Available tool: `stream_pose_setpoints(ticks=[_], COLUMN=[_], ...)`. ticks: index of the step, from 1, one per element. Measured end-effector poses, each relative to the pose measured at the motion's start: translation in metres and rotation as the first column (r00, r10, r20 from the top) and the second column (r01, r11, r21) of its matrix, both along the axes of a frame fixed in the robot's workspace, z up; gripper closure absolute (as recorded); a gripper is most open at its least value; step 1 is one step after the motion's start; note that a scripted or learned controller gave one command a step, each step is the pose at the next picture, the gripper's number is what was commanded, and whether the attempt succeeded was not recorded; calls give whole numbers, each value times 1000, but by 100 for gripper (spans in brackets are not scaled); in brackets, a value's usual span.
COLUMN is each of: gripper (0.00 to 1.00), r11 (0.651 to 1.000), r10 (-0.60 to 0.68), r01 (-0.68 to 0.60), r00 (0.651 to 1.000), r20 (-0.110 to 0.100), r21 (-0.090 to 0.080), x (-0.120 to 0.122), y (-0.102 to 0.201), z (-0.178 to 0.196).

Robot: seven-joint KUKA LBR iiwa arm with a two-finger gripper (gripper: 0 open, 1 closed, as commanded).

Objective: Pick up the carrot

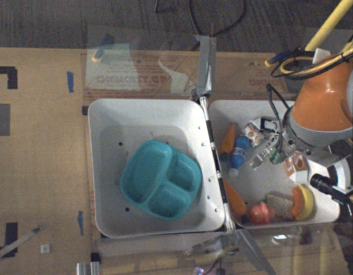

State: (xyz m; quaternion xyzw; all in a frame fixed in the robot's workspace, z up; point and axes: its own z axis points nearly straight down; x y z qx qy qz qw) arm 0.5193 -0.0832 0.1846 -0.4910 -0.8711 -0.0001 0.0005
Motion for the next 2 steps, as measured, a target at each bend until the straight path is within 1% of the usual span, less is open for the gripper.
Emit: stream_pose_setpoints(ticks=[1,2], gripper=[100,100], r11=[1000,999], r10=[-5,-47], r01=[5,47], r00=[1000,999], r20=[4,4], r21=[-1,-1], x=[1,16], y=[-2,51], z=[10,0])
